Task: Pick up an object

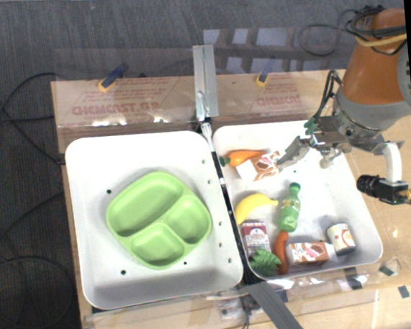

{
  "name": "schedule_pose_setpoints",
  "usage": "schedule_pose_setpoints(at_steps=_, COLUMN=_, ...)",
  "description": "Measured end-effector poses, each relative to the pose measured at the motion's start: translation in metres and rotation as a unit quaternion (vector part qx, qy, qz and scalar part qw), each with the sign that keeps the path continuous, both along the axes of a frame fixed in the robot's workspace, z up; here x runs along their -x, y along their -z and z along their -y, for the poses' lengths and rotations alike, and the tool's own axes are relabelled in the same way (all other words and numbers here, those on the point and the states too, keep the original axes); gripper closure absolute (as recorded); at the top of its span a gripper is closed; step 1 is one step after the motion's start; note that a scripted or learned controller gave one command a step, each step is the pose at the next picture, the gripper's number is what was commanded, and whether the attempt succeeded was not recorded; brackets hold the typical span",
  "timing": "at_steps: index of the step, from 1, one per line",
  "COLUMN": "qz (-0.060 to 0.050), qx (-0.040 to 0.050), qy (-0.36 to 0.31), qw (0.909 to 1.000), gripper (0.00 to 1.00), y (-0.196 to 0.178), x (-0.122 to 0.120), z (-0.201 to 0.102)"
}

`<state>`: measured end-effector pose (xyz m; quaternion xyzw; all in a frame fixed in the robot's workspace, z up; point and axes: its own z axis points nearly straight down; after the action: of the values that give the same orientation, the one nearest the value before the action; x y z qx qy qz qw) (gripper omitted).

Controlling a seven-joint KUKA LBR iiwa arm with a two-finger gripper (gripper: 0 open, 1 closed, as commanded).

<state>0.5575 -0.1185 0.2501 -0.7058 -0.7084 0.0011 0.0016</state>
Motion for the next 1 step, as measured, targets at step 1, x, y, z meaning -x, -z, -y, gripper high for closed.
schedule_pose_setpoints(at_steps=1, qz=0.001, qx=0.0024, qy=0.107, qw=0.9943, gripper=0.0, y=-0.1782, x=-0.0273, z=-0.0195)
